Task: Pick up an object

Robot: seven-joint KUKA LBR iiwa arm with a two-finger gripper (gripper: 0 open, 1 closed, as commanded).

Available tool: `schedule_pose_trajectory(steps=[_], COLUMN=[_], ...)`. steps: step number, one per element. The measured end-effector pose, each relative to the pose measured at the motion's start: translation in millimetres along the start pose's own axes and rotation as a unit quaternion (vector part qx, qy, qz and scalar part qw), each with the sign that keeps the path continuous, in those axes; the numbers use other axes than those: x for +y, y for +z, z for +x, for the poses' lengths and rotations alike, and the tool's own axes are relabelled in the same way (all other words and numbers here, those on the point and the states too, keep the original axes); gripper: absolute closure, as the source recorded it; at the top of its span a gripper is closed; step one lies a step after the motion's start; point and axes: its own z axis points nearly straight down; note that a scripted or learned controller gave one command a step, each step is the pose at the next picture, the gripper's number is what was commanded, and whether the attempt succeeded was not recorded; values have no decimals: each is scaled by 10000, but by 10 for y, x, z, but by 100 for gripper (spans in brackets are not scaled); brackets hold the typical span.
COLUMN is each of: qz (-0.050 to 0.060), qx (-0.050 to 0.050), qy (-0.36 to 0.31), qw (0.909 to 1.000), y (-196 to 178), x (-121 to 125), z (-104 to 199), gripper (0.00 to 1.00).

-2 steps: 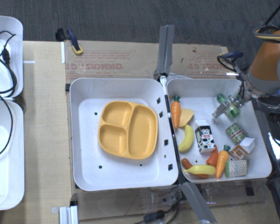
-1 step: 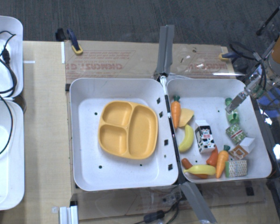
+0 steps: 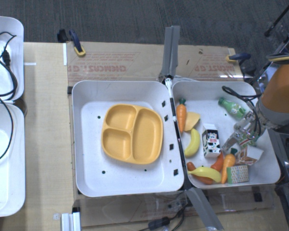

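Looking down at our bench, we've got the grey two-finger gripper (image 3: 237, 139) hanging low inside the right-hand shallow white bin (image 3: 272, 177), over its right side, and honestly we can't tell how its business end is set because the metal bits blur into the clutter under it. Nothing is visibly held, so we're calling the pick not yet made. The likeliest target is whatever sits right below and just left of the tool: a small white carton with black cow patches (image 3: 211, 142) stands just to its left, and an orange toy carrot (image 3: 228, 166) lies just below it toward the near wall, long axis running roughly near-to-far. A yellow plastic banana (image 3: 193, 143) lies further left, well apart from the tool, long axis also near-to-far. A green plastic bottle (image 3: 232, 108) rests up by the far wall, behind the tool. The left-hand white bin (image 3: 82, 143) holds a yellow three-compartment plastic tray (image 3: 133, 134), nowhere near the arm. Our guess is that the coming move is a short drop, with the carton on the tool's left being the nearest pick.
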Motion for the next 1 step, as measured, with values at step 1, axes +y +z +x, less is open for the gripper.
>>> schedule_pose_trajectory(steps=[1], qz=[-1], qx=[-8], qy=[-690], qw=[9976], y=[-843], x=[413], z=[-104], gripper=[0])
